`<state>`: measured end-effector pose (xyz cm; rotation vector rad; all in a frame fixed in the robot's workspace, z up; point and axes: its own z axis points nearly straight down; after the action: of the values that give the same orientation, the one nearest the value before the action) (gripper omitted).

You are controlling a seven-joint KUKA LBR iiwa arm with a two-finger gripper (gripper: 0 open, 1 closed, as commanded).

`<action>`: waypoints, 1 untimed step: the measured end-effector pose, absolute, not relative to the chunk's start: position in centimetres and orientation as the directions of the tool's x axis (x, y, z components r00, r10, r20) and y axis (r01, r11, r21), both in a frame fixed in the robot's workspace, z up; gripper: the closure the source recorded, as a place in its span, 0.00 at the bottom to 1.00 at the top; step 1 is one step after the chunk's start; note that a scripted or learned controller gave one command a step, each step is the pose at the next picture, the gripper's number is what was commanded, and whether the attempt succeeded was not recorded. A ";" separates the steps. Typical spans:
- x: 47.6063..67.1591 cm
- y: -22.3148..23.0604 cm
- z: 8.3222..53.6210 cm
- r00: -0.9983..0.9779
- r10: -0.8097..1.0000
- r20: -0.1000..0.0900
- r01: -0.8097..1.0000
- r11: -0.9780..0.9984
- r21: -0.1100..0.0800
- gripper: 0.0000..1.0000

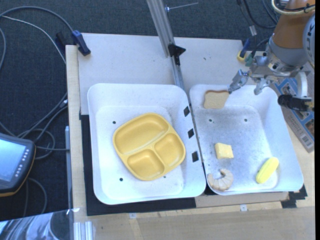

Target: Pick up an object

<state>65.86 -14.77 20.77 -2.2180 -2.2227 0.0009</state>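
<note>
Arm: grey KUKA arm with an orange band, reaching in from the right and poised over the far edge of the right bin.
Gripper (248, 85): two slim metal fingers spread wide, with nothing between them; the left fingertip is at the far right corner of the bread slice, though I cannot tell whether it touches.
Bread slice (216, 100): flat, tan, toast-shaped toy with a paler crust edge, lying in the far left corner of the right bin.
Cheese block (223, 150): small pale yellow cube-like chunk with a matte surface, near the middle of the right bin.
Shrimp (220, 179): curled toy, cream and pinkish, ridged along its back, at the near left corner of the right bin, just in front of the cheese block.
Corn cob (267, 170): short, rounded, bright yellow, lying at a slant near the near right corner.
Right bin (250, 129): shallow white tray with rounded corners and a grey speckled floor.
Left bin (102, 134): same white shape, smooth floor.
Divided plate (148, 146): yellow plastic, rounded square with three compartments, set askew in the middle of the left bin.
Worktop (125, 59): pale flat board beneath both bins, with a metal post rising from its far middle.
</note>
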 end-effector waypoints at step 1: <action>65.9 -14.8 20.8 -0.002 1.000 0.000 1.000 0.002 -0.002 0.00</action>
<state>65.85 -14.79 20.78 -2.2184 -2.2228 0.0021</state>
